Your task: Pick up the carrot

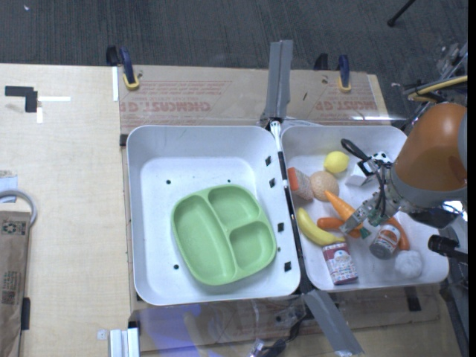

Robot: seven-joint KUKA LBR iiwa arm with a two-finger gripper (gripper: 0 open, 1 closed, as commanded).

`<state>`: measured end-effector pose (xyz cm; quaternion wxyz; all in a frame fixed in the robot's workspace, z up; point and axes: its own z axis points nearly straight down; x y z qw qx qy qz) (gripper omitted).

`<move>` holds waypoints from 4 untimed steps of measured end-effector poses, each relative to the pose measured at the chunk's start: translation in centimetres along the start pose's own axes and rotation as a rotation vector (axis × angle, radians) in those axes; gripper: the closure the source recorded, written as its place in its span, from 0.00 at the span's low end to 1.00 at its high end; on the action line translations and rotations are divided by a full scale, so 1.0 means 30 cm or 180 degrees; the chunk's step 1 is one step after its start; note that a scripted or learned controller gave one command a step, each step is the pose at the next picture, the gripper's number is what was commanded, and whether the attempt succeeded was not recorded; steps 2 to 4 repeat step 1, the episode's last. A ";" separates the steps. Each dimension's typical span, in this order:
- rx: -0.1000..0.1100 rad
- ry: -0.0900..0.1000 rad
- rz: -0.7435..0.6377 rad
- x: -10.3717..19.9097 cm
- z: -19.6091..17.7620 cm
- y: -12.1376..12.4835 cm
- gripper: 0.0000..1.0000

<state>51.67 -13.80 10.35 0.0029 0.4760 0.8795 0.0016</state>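
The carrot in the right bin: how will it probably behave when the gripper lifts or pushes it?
The carrot looks like a smooth, tapered toy, so it is probably stiff, light and somewhat slippery. Its round shape may let it roll or pivot if pushed. It lies crowded against the banana, so neighbours may shift too.
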 end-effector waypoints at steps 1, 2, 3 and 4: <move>0.0020 0.0008 0.0560 0.110 -0.292 0.200 1.00; 0.0020 0.0008 0.0560 0.110 -0.292 0.200 1.00; 0.0020 0.0008 0.0560 0.110 -0.292 0.200 1.00; 0.0020 0.0008 0.0560 0.110 -0.292 0.200 1.00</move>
